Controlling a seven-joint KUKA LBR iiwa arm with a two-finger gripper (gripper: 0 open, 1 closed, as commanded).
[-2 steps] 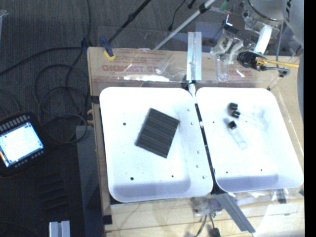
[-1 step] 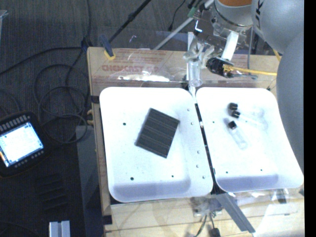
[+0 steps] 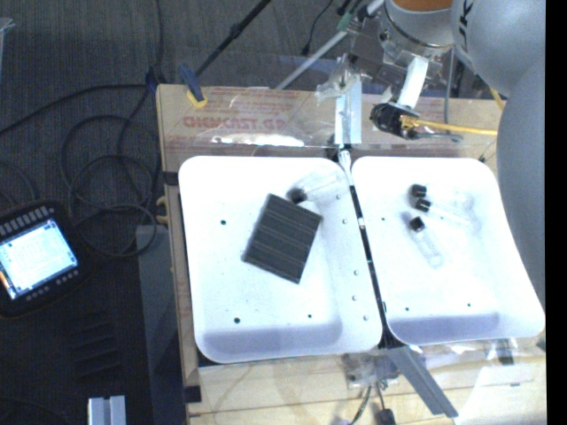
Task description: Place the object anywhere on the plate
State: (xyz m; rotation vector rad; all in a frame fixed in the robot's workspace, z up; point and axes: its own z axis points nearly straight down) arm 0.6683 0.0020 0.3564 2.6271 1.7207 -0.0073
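The dark grey ribbed rectangular plate (image 3: 282, 237) lies tilted in the left white bin (image 3: 213, 317). A small clear bottle with a black cap (image 3: 299, 194) lies just beside the plate's far corner, not on it. The right white bin (image 3: 461, 312) holds three more black-capped clear pieces (image 3: 418, 205), their see-through bodies hard to make out. The gripper (image 3: 347, 104) hangs above the table's (image 3: 239, 118) back edge, beyond the bins; whether it is open or closed, I can't tell.

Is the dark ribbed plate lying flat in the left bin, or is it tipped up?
Flat. The plate rests on the left bin floor, whole ribbed top showing, turned askew.
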